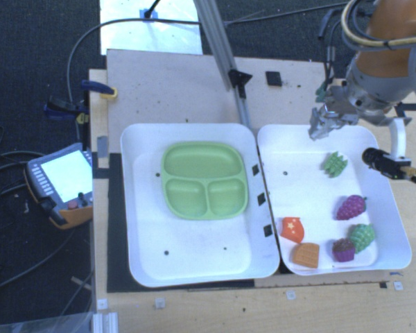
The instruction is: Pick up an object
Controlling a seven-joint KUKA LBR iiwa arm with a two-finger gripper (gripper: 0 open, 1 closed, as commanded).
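My gripper [320, 129] hangs over the far edge of the right bin [291, 157], with nothing visible between its fingers. Below and to its right lies a small green toy [335, 164]. Nearer the front are a purple grape bunch [351, 207], a green bunch [362, 236], a small dark purple piece [343, 250], a red piece with a yellow mark [292, 229] and an orange block [306, 255].
The left bin [145, 207] holds a light green divided plate [205, 180]. A metal pole [222, 44] slants across the bench behind the bins. A handheld pendant [62, 184] lies off the bench to the left.
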